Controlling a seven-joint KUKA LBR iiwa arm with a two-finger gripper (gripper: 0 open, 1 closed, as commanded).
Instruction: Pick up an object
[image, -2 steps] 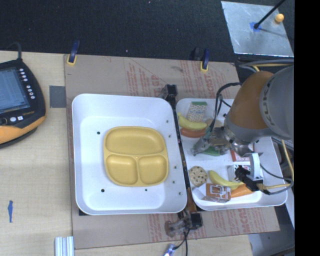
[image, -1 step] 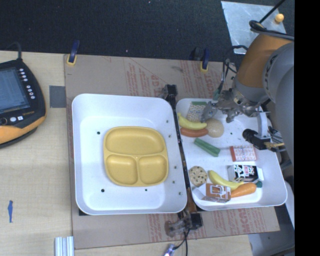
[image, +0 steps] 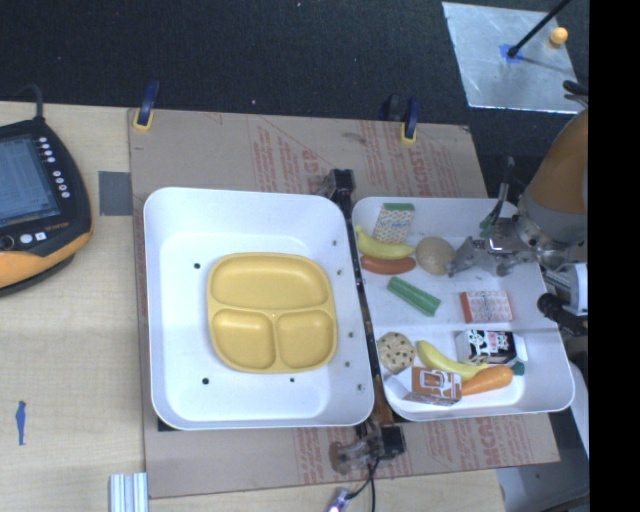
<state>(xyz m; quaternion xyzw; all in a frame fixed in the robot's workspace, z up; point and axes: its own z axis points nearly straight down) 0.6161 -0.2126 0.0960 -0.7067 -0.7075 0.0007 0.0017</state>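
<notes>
Two glossy white bins sat on my worktop; nearest, a tapered orange carrot (image: 489, 380) lay beside a curved banana (image: 440, 357). Farther back, my metal claw (image: 480, 250) hovered by a rounded potato (image: 434, 254), its grip state unclear.
</notes>
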